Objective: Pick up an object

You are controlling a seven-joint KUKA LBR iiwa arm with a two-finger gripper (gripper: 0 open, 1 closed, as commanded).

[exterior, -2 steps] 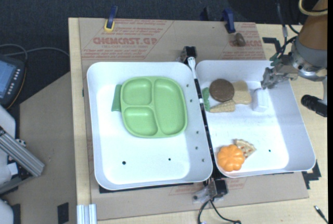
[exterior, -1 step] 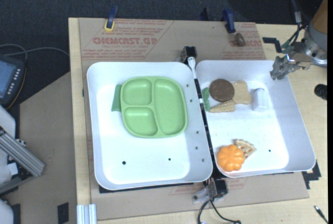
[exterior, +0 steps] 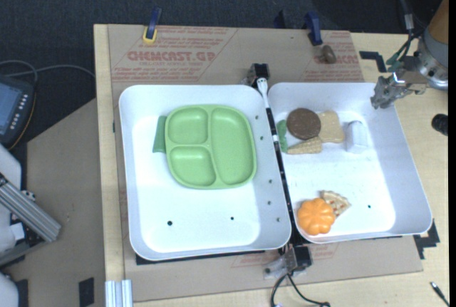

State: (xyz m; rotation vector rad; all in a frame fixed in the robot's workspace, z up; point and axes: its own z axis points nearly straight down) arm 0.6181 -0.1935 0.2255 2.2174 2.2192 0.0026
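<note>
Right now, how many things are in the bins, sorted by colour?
Green: 2, the divided plate and a green piece beside the brown disc
Brown: 1, the round disc
Tan: 3, the pieces
Orange: 1, the pumpkin
White: 1, the small cup
Total: 8

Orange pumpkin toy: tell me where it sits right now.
The orange pumpkin toy lies in the right bin, near its front edge toward the left corner, touching a small tan piece at its upper right.

Bins (exterior: 142, 156) smooth white plastic, slight sheen; green tray (exterior: 211, 146) matt plastic; bench (exterior: 214, 49) brown board, printed, matt; pumpkin (exterior: 315, 216) glossy orange plastic; gripper (exterior: 385, 90) dull grey metal
</note>
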